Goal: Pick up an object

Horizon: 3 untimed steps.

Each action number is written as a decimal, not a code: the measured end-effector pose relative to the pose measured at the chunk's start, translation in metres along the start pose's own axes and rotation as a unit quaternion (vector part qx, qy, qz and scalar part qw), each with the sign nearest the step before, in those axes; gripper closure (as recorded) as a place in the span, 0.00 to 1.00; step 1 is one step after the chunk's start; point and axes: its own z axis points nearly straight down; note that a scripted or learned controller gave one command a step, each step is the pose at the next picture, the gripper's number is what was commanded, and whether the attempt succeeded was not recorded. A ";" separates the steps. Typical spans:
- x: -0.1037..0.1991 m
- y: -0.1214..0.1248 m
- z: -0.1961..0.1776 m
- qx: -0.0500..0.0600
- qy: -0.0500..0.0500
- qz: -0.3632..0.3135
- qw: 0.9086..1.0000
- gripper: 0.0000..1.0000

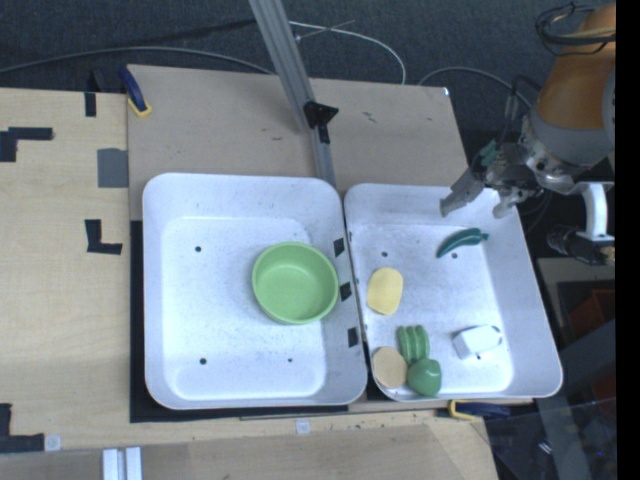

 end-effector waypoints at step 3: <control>0.005 -0.005 0.109 0.002 0.000 0.000 1.000 0.00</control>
